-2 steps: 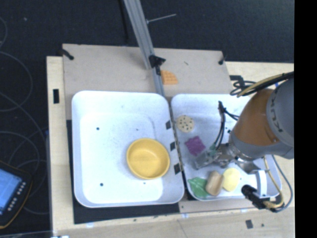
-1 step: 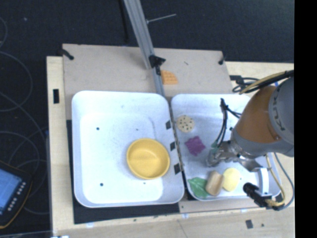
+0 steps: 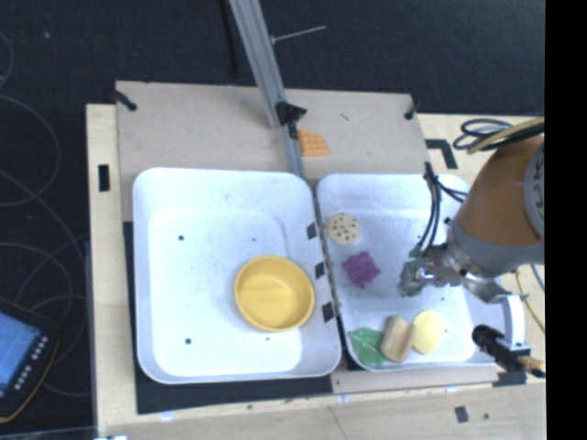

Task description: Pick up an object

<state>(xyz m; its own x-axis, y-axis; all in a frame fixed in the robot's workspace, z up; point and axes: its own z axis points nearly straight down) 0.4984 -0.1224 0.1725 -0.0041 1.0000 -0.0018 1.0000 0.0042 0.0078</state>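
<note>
The right bin (image 3: 385, 195) holds a purple block (image 3: 361, 269), a round tan disc with dark dots (image 3: 343, 228), a tan cylinder (image 3: 397, 338), a pale yellow lump (image 3: 428, 331) and a green leaf-shaped piece (image 3: 365, 343). My gripper (image 3: 413, 278) hangs over the right bin's middle, right of the purple block and above the yellow lump. Nothing shows between its fingers. A yellow bowl (image 3: 273, 292) sits in the left bin (image 3: 183, 246).
A grey metal rail (image 3: 261, 62) slants down from the top to the wall between the bins. An orange waffle-like piece (image 3: 312, 144) lies on the board behind the bins. Cables run at the right (image 3: 486, 136) and far left.
</note>
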